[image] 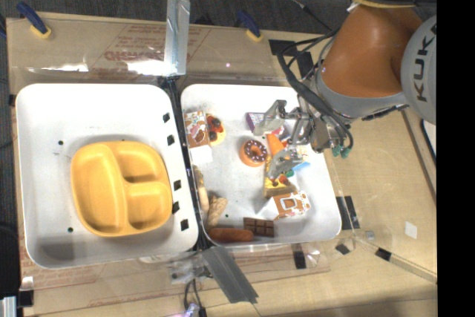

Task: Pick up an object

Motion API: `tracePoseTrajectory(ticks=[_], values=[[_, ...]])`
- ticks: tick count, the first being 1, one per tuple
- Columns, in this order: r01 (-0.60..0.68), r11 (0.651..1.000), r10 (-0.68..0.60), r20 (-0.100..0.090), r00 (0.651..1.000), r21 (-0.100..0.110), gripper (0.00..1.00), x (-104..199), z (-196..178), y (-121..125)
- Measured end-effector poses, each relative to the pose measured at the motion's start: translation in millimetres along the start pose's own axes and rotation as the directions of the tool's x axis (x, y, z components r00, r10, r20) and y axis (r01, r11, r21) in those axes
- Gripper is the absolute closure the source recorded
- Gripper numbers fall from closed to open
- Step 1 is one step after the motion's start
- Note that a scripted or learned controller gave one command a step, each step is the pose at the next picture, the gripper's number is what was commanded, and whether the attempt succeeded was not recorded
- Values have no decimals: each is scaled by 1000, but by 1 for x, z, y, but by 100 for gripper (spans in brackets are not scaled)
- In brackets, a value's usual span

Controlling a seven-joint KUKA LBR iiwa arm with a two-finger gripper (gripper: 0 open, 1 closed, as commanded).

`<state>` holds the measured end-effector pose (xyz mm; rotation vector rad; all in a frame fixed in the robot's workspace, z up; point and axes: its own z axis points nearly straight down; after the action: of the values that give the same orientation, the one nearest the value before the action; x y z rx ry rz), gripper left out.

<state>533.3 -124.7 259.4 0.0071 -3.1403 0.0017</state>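
Camera view: two white bins are seen side by side on the worktop (386,234). The left bin (37,159) carries a yellow divided tray (119,185). The right bin (230,189) is strewn with small toy foods, among them a chocolate doughnut (254,151), a chocolate bar (259,226), a sausage (231,234) and a gingerbread house (291,204). The hand (289,131) is lowered over the bin's right side, just above a yellow wedge (276,182); whether it is spread or pinching anything cannot be told.
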Motion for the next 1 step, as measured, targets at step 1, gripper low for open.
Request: tracePoseTrajectory(ticks=[1], values=[[338, 941, -338, -4, 941, -5, 0, 26, 114, -27]])
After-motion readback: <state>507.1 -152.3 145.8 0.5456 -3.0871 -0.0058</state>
